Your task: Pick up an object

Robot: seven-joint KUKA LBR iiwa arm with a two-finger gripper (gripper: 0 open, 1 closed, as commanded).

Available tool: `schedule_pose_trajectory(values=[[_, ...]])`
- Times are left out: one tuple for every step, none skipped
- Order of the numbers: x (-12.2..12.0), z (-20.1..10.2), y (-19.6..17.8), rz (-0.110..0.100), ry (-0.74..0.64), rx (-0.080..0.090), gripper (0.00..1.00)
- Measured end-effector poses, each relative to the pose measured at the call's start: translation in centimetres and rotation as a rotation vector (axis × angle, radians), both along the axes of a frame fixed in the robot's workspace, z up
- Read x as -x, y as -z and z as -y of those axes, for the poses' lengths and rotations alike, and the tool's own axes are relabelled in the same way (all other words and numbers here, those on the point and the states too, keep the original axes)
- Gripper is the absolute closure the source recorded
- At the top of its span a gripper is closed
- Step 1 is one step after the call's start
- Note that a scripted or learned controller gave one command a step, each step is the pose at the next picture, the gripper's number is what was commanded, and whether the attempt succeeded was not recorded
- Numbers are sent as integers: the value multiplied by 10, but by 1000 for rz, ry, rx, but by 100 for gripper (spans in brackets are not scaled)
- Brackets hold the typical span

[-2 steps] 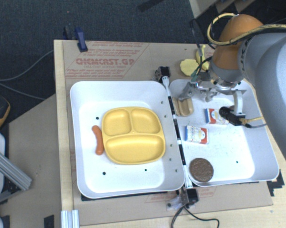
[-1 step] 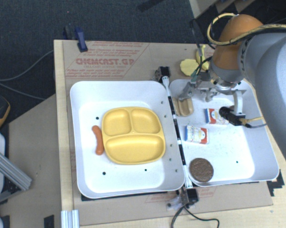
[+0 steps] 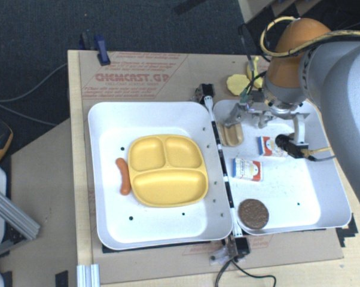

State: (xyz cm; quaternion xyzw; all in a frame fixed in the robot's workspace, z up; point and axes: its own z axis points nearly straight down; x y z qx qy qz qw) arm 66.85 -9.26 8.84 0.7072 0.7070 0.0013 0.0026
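1. Nearest me, a brown disc [image 3: 253, 213] lay flat in the right bin [image 3: 299, 190], tucked into its seven o'clock corner and clear of the other things.
2. A little farther in, a white carton [image 3: 247, 169] with red and blue print lay at about eleven o'clock from the disc, near the bin's left wall.
3. Level with it in the left bin [image 3: 108, 136], a yellow plate [image 3: 167, 171] with three compartments sat near the middle. An orange sausage [image 3: 124, 176] lay lengthways just beside it at nine o'clock.
4. Farther back in the right bin, a second carton [image 3: 265, 146], also white, red and blue, lay at one o'clock from the first, apart from it.
5. A tan piece [image 3: 231, 135] lay close against the right bin's left wall, at about ten o'clock from the second carton. Of the loose things it was the closest to the hand.
6. The hand [image 3: 247, 115] hung over the far left part of the right bin, at one o'clock from the tan piece. I could not tell whether it was spread or pressed together.
7. The grey arm [image 3: 341, 82], with its orange band, reached in from three o'clock.
8. Beyond the right bin's far rim, a yellow lump [image 3: 237, 84] rested on the table [image 3: 144, 73], at about twelve o'clock from the hand.
9. Farthest off, a blue clip [image 3: 101, 49] sat at the table's far edge, near its eleven o'clock corner.
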Motion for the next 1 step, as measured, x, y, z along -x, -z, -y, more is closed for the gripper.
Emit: schedule_pose_trajectory(values=[[0,0,0,0,0,0,0]])
